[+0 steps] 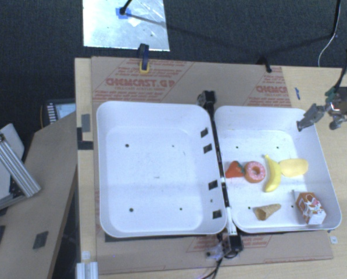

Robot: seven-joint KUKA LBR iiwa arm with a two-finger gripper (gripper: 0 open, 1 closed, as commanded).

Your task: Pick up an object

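Note:
The right bin (260, 121) holds several small objects. A red strawberry-like piece (235, 169) touches a pink donut (255, 171). Beside them a yellow banana (272, 174) leans against a pale yellow lemon (293, 167). A tan cone (267, 211) and a red-and-white carton (310, 208) lie near the front rim. My gripper (320, 121) hangs over the bin's far right corner, well above and behind the lemon. It stands open, with nothing between its fingers (307, 120).
The left bin (156, 167) sits beside the right one, with a black clip divider (214, 156) between them. Both rest on a brown cardboard sheet (161, 80). A shiny metal plate (125, 16) lies on the floor at the back.

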